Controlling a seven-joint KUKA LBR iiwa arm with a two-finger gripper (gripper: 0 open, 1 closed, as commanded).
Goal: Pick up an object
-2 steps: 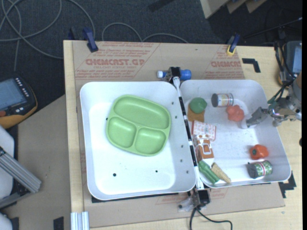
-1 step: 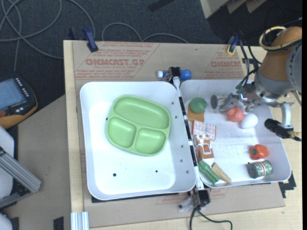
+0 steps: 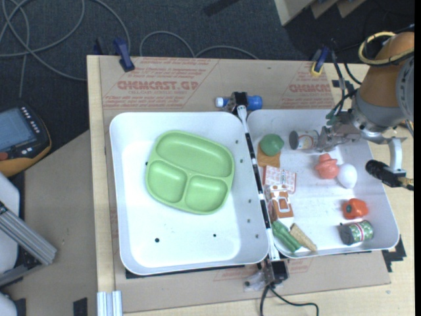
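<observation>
Step in hand: I am reaching in from the right and hanging my claw (image 3: 327, 137) low over the top of the right bin (image 3: 378, 232), so I judge this to be the approach, with nothing lifted yet.

My claw: I am showing dark metal parts at the wrist, but I cannot tell how it is set, and I am seeing nothing gripped.

Things to pick: they are all lying in the right bin. A small orange-red toy (image 3: 325, 166) is sitting just below my claw, with a white egg (image 3: 346, 175) touching its right side. A green ball (image 3: 271, 143) is resting near the bin's left wall, a red-and-white card (image 3: 279, 180) below it, an orange tomato-like toy (image 3: 354, 208) and a green can (image 3: 356, 232) lower right, and a green and tan piece (image 3: 294, 237) at the bottom left.

Left bin: it (image 3: 131, 239) is holding a green divided plate (image 3: 189, 172).

Next move: I am judging that I need to settle over one thing, likely the orange-red toy, and come down clear of the egg.

Writing: the brown board covering the surface (image 3: 164, 84) is reading "CHEMCAST" in red; the card's print is too small to read.
</observation>
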